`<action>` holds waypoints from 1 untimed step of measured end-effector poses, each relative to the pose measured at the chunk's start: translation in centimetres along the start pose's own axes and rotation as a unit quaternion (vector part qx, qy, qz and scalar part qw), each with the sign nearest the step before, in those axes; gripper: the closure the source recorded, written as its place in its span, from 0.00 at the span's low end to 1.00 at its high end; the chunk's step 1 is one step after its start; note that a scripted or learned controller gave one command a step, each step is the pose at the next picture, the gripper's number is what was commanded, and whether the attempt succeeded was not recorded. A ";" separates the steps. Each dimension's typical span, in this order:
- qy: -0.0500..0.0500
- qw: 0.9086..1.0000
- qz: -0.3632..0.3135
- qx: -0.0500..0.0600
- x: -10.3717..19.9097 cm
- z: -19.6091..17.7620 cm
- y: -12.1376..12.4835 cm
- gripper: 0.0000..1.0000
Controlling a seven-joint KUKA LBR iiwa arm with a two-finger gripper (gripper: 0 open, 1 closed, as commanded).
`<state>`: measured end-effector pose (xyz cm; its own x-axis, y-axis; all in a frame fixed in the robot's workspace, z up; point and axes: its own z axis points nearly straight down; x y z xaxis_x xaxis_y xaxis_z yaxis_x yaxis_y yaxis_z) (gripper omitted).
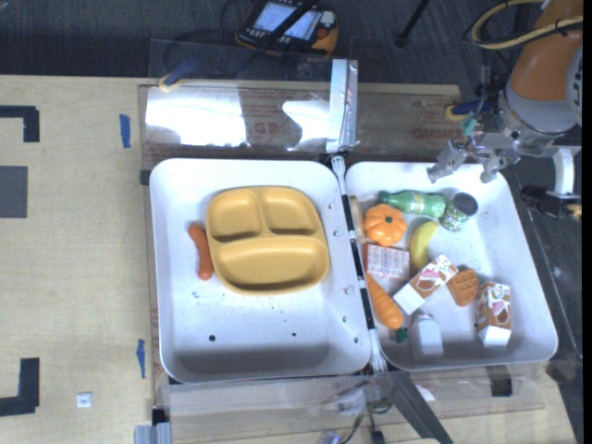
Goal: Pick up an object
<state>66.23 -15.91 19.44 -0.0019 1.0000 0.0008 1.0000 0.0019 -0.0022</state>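
The gripper hangs over the back edge of the right bin, its 2 fingers spread wide with nothing between them. Just below it lies a green bottle, glossy, with a dark round cap end toward the right; its long axis runs nearly left to right, tilted slightly. Touching the bottle's left end is an orange pumpkin with a green stem, and a yellow lemon sits just beside it. Nearer the front lie a carrot, pointing toward the bin's front, 2 small cartons and a brown pastry. The left bin holds a yellow 3-part tray and a sausage upright along its left side.
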 end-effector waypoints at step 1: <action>-0.006 0.996 -0.083 -0.015 1.5 5.7 -2.9 0.00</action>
<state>63.27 -14.38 13.72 -0.1669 0.9859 -0.0137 0.9856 0.1672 0.0267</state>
